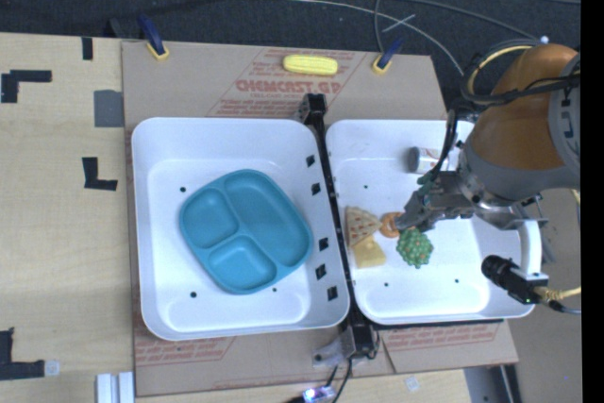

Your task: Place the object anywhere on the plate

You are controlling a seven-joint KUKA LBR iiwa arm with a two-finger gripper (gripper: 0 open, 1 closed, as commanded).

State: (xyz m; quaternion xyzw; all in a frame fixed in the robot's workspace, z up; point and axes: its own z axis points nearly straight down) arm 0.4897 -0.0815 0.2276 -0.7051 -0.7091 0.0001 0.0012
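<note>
two white bins are seen side by side on the bench. a blue plate (245, 230) with three sections is laid in the left bin (151, 203). in the right bin (377, 139), the gripper (411, 218) is lowered among small food pieces: a broccoli floret (414, 247) just near of it, an orange piece (390, 225) touching its left side, a waffle-like wedge (360, 224) and a yellow wedge (369, 253) further left. whether the jaws are spread or pressed together cannot be told. a yellow corn cob (310, 65) is left on the cardboard beyond the bins.
</note>
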